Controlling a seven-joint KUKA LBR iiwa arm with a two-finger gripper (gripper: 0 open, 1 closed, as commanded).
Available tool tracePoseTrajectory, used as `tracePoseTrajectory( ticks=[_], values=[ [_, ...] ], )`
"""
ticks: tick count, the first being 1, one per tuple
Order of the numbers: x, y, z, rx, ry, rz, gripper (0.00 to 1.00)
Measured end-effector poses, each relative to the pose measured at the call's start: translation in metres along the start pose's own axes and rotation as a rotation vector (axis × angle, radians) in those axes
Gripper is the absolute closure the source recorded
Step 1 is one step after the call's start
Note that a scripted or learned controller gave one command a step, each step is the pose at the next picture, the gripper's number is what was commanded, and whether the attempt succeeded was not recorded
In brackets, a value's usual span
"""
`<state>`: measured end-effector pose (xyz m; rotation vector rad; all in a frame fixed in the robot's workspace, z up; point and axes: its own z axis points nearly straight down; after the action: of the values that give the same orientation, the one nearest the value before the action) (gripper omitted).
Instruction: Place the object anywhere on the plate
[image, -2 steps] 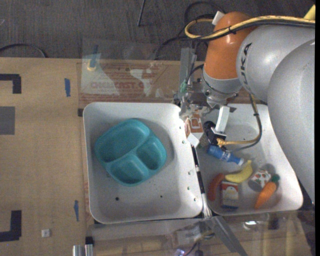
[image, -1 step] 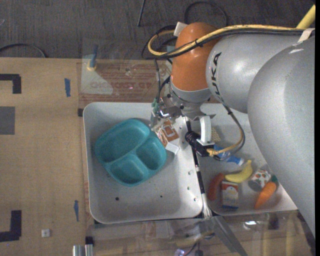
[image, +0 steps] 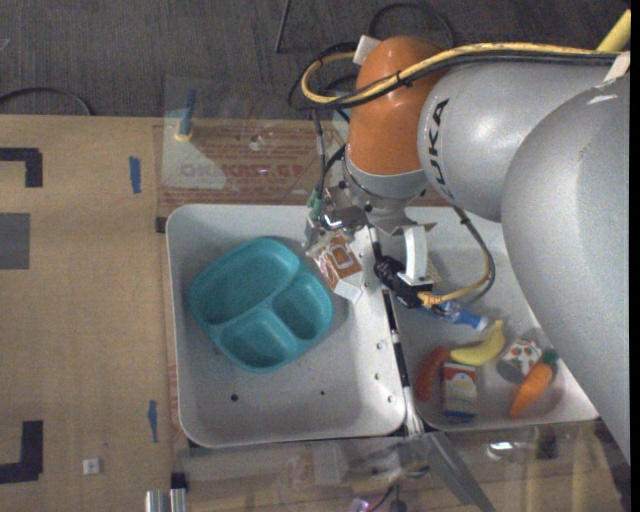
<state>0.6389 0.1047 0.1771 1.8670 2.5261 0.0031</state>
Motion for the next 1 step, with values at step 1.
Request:
tracePoseTrajectory(
  ticks=[1],
  values=[
    [0.0606, -0.0021, 0.0089, 0.004, 0.000, -0.088, 1.00]
  ],
)
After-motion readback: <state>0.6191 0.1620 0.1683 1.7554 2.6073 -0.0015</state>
